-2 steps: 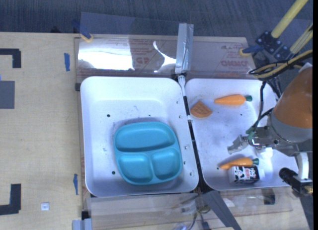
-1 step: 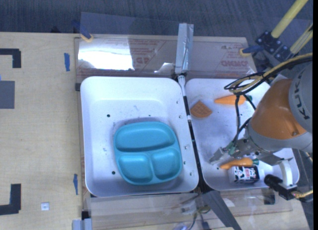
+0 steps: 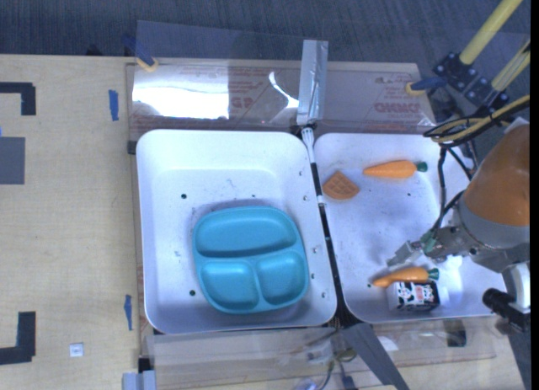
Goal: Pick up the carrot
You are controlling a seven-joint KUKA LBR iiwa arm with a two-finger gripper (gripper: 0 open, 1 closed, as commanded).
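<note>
Two carrots lie in the right bin (image 3: 370,228). One carrot (image 3: 392,169), orange with a green tip, rests near the bin's far edge. The other carrot (image 3: 402,276) lies near the front edge, next to a small black-and-white carton (image 3: 415,295). My gripper (image 3: 410,253) hangs low on the bin's right side, just above and behind the front carrot. The arm's grey and orange wrist (image 3: 501,195) covers the bin's right edge. I see nothing lifted off the bin floor.
A tan waffle-shaped piece (image 3: 340,185) lies at the right bin's far left, by the divider. The left bin (image 3: 168,178) holds a blue divided plate (image 3: 250,255). Cables and yellow rods (image 3: 497,18) stand at the back right.
</note>
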